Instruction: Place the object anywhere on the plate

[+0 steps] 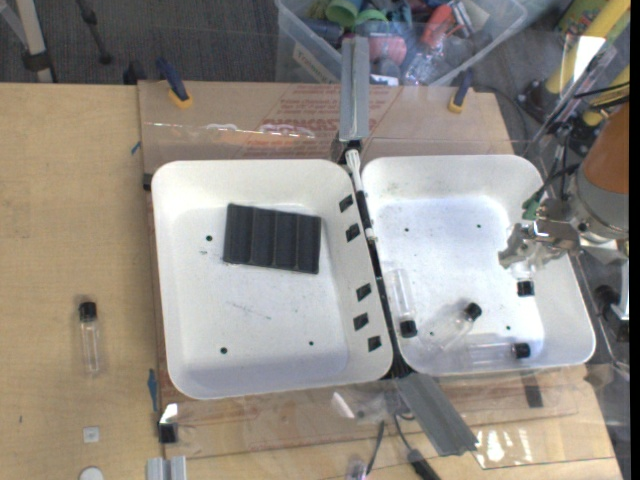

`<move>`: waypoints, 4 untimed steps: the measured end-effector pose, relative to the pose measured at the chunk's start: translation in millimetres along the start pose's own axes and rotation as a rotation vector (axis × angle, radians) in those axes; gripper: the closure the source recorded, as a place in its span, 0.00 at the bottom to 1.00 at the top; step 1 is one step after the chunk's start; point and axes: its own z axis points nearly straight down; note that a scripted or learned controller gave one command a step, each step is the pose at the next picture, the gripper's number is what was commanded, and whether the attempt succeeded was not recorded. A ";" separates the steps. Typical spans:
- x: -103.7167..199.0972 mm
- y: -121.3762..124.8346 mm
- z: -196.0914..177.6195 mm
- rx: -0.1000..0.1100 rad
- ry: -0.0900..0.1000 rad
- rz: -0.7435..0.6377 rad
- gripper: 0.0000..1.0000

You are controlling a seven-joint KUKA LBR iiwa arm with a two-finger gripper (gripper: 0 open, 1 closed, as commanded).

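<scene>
Silvery two-finger gripper (522, 246) low over the right side of the right-hand shallow white bin (450, 164), nothing seen in its hold; how far open, impossible to tell from this slant.

Three small clear vials with black caps on that bin's floor: one tilted near the middle (455, 324), one along the left wall (398, 300), one flat against the near wall (488, 348). Likely the middle one as easiest target, being apart from the walls.

Probably light, stiff, smooth and prone to rolling or squirting out. Best taken across the barrel near mid-length, not by the cap.

Dark ribbed rectangular plate (272, 238) well apart in the left-hand white bin (200, 174), with bare floor all round. Must lift clear of the raised rims and black clips (362, 292) between the bins.
</scene>
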 end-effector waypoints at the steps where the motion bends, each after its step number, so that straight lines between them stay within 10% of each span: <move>1: 6.5 44.4 17.1 0.000 -0.001 0.405 1.00; 2: 59.9 11.1 114.9 -0.006 0.003 0.805 1.00; 3: 61.9 -31.6 20.6 0.003 -0.001 1.165 1.00; 4: 106.2 0.9 -21.4 0.001 0.000 1.211 1.00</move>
